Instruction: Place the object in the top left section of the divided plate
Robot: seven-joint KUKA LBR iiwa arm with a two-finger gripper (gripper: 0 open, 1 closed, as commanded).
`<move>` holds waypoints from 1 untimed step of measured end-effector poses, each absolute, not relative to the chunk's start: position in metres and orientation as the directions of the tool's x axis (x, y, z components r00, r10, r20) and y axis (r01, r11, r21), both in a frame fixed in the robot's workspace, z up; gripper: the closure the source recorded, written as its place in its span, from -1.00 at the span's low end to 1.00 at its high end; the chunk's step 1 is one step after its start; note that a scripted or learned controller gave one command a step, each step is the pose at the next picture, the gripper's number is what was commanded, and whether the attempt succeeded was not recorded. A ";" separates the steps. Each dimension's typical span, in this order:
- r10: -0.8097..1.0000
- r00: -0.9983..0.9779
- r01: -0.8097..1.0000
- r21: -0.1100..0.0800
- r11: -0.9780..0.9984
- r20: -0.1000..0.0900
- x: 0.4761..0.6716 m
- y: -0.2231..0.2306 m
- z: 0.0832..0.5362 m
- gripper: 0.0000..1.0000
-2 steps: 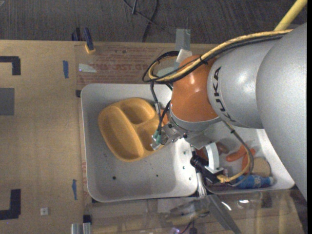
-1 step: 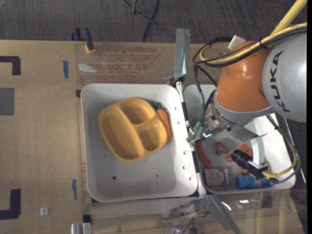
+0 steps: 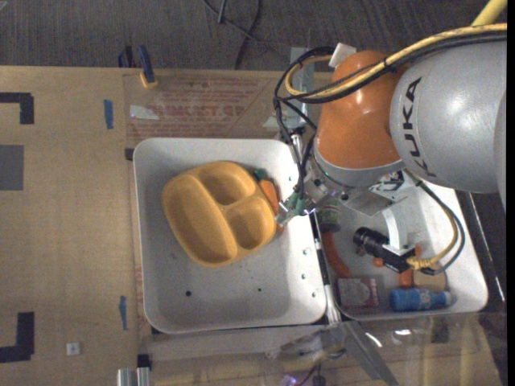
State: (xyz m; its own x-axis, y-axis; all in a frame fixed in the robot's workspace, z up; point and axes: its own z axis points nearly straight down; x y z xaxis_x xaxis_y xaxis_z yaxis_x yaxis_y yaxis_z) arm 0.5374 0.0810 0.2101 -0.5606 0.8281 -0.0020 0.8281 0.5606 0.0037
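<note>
Where the right rim of the yellow divided plate (image 3: 205,233) comes close to the wall of the left bin (image 3: 229,300), a small carrot-like object (image 3: 268,191) lies, orange in the body with a green tuft at one end. It sits at the plate's outer edge, touching or just over the rim, and not down in any of the three sections. Its long axis runs at a slant: the green end points toward the view's upper left, and the orange end points to the lower right, toward the hand (image 3: 291,208). The hand hangs just beside that orange end, above the strip where the two bins meet. Whether it is spread, pressed together or pinching the object cannot be told from this slant, and contact with the object is unclear. Above it rises the arm (image 3: 455,95), grey, with its orange band (image 3: 358,115) over the bins' shared wall.

The plate rests tilted in the upper half of the left bin, its large section toward the lower left and its two smaller sections toward the top and right. In the right bin (image 3: 471,276) lie a red strip (image 3: 331,257), a flat packet (image 3: 360,293) and a blue bottle (image 3: 418,300) on its side, all near the lower wall.

Both bins stand on a brown bench (image 3: 64,240) marked with black tape corners and short bits of blue tape. Beyond its far edge is a dark grey floor (image 3: 96,14) with a black cable (image 3: 229,6) looped on it.
</note>
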 end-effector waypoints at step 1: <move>0.784 -0.621 0.784 0.000 0.621 0.000 0.523 0.010 0.185 1.00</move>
